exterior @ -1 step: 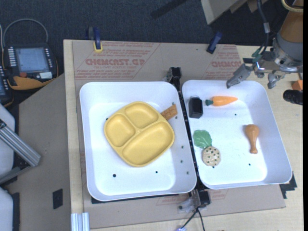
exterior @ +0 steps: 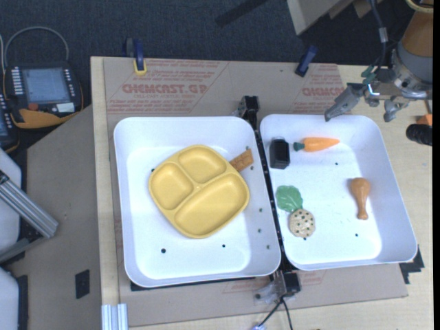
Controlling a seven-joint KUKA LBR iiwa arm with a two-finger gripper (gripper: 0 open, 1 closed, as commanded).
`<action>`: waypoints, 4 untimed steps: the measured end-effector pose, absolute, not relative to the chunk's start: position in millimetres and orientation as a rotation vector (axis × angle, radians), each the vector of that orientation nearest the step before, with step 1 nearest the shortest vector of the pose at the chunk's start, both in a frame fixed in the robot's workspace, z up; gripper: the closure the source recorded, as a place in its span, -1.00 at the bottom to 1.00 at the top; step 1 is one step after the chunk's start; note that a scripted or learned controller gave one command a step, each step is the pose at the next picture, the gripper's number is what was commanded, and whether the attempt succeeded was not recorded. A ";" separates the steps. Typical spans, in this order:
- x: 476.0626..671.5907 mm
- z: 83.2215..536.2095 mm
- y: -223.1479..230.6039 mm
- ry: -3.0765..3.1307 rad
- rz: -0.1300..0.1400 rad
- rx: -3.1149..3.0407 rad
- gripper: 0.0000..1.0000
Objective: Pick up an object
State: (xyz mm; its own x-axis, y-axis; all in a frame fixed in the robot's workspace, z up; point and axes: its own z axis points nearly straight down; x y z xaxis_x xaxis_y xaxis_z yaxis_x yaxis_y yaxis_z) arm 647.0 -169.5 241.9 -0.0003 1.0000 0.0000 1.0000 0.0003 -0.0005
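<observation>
Much bare floor [exterior: 330, 239] — right bin [exterior: 392, 177]

Two shallow white bins sit side by side on a desk [exterior: 103, 184]. The left bin [exterior: 130, 239] holds a yellow divided plate [exterior: 199, 191] with a small brown piece [exterior: 241, 161] touching its upper right edge. The right bin [exterior: 385, 239] holds a toy carrot [exterior: 317, 144], a black block [exterior: 278, 153], a green leaf [exterior: 289, 197] touching a cookie [exterior: 301, 223], and a drumstick [exterior: 359, 196]. The gripper [exterior: 375, 95] hovers above the right bin's far rim.
</observation>
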 end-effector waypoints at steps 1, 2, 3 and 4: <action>640.1 183.4 -162.8 -2.218 0.005 -2.217 -1.00; 644.9 139.7 -161.2 -2.221 0.004 -2.217 -1.00; 644.1 86.5 -160.5 -2.220 0.005 -2.217 -1.00; 646.0 101.0 -160.6 -2.225 -0.001 -2.221 1.00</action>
State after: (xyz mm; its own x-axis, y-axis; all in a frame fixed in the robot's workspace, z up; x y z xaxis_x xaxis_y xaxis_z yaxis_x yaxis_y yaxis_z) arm 646.0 -160.6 101.0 -0.0017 1.0000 -0.0007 1.0000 0.0017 0.0017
